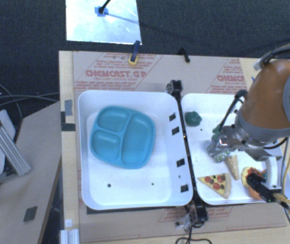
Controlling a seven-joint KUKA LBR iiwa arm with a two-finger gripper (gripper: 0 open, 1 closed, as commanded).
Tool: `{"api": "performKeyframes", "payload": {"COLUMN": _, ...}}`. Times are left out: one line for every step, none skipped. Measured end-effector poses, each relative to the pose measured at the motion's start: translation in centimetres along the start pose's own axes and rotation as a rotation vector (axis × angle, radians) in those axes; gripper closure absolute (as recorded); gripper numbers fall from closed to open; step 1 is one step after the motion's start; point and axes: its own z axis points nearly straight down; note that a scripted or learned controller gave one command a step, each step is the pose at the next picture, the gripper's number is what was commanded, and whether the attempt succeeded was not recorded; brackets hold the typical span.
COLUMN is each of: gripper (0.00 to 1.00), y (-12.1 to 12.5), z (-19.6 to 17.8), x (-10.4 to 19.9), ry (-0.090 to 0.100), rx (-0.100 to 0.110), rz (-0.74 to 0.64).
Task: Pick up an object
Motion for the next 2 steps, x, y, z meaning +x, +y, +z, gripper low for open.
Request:
{"api": "performKeyframes", "payload": {"gripper": 1.00, "y": 0.0, "z": -5.2, "x": 9.3, "ry": 0.004, "rx": -0.007, "rz": -0.018}}
{"api": "performKeyframes", "payload": {"gripper": 1.00, "y": -0.1, "z": -0.8, "x": 0.9, "ry": -0.002, "rx": 0.001, "rz": 0.002}}
